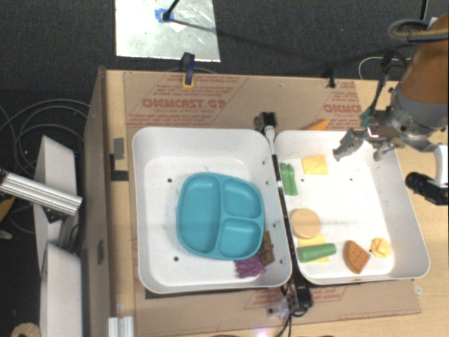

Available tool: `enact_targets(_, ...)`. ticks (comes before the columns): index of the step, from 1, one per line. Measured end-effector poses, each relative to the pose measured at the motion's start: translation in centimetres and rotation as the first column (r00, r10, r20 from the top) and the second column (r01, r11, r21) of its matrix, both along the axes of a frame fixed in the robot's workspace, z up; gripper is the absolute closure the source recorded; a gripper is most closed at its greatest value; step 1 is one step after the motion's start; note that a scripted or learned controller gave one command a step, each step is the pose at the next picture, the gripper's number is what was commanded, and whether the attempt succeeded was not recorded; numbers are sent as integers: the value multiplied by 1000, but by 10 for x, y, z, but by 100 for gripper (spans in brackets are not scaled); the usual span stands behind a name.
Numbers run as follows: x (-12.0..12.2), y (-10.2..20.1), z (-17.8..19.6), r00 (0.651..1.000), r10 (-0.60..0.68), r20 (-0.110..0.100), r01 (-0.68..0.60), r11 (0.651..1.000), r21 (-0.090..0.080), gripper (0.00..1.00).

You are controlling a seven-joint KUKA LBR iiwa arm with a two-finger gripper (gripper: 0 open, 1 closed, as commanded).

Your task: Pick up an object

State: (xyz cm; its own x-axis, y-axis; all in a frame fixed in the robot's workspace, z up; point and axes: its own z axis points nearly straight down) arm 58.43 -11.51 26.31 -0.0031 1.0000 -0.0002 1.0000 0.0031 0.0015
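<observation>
Grey metal hangs over the far right corner of the right-hand bin (414,209): that's the gripper (363,146), fingers spread apart, nothing between them, poised above the bin floor. Nothing picked yet, by my reading.

Closest candidate is the yellow square piece (314,165), lying flat just to the gripper's left near the far wall. Beside that, hard against the divider, a green stick (287,177) runs lengthways. Further toward the near side sits a round tan disc (306,223), touching a yellow slab and a green cylinder (316,252) below it. Then an orange-brown wedge (356,256) and a small yellow lump (380,247) near the front right corner.

Over in the left bin (151,188), a teal divided plate (219,215) takes the middle, with a purple item (248,267) and a brown one (267,250) tucked at its near right edge. Outside the bins, an orange sliver (317,125) lies on the bench (210,97) by the far rim.

The risks, as I judge them: that yellow square is thin and flat, so fingers could skate over it and close on air. The green stick hugs the wall, leaving one finger no room. And the disc cluster is packed tight, so a descent there could shove pieces aside rather than catch one.
</observation>
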Motion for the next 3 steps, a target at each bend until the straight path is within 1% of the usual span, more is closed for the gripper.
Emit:
enact_targets(1, 5, 32, -127, 1000, 4, -11, -4, 1000, 3, 0)
enact_targets(2, 44, 25, -179, 1000, -1, -5, 1, 1000, -1, 0)
enact_targets(3, 64, 21, -184, 998, -11, -62, 11, 1000, 8, 0)
